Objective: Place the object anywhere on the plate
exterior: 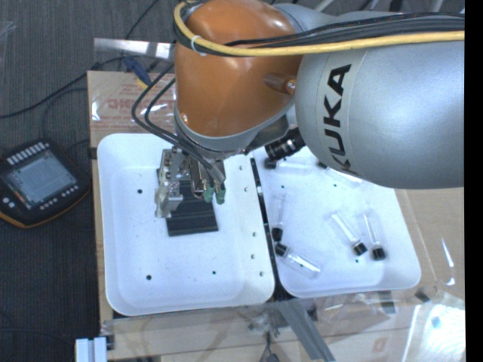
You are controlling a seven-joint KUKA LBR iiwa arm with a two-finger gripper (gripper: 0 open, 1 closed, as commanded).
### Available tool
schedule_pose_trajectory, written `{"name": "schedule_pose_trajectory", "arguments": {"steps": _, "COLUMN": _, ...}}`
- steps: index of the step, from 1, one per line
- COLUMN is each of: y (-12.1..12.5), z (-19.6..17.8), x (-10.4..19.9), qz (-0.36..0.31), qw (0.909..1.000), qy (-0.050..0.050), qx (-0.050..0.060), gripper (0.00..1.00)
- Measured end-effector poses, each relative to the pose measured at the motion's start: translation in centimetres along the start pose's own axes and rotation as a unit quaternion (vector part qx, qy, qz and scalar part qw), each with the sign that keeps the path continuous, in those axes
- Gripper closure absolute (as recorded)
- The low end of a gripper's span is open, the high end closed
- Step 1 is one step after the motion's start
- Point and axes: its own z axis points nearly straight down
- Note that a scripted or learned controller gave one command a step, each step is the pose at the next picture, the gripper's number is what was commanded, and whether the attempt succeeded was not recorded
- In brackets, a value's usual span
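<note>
A small black ribbed plate (193, 218) lies flat in the middle of the left white bin (136, 277). My gripper (189, 191) hangs straight down over the plate's far edge, just above it or touching it, under the orange wrist band. The gripper's metal parts and a green-tipped piece crowd together there, and I cannot make out any object between them. Several clear tubes with black caps lie in the right bin (400, 274): one tube (299, 262) near the front left and a pair of tubes (361, 235) toward the right.
The arm's big grey link hangs over the back of the right bin and hides it. Another clear tube (280, 211) lies along the divider between the bins. A hand-held control pendant (36, 182) rests on the floor to the left. Cardboard (121, 100) sits behind the bins.
</note>
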Motion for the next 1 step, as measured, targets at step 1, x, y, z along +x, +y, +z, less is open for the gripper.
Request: {"name": "schedule_pose_trajectory", "arguments": {"steps": 1, "y": -0.07, "z": 7.6, "x": 0.91, "qz": -0.134, "qw": 0.991, "qy": 0.001, "qx": 0.0, "gripper": 1.0}}
